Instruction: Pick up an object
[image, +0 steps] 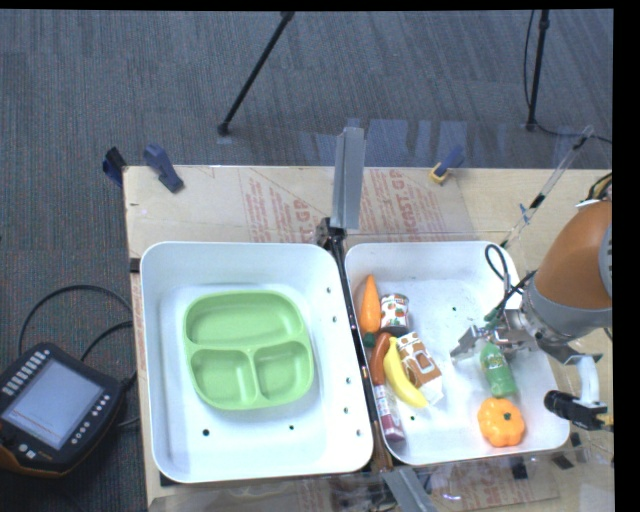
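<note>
My gripper (488, 345) hangs low over the right part of the right bin (440, 262), at the end of the grey arm with its orange band (575, 265). It sits right at the upper end of a green bottle (498, 372), which lies on the bin floor. An orange pumpkin (501, 422) rests just below the bottle. To the left lie a carrot (369, 303), a small can (394, 310), a banana (401, 379) and a brown and white carton (419, 362).
The left bin (165, 400) holds a green divided plate (249, 349). A dark red item (389, 418) lies along the right bin's left wall. A grey upright post (348, 180) stands behind the bins, and a teach pendant (52, 405) lies on the floor at left.
</note>
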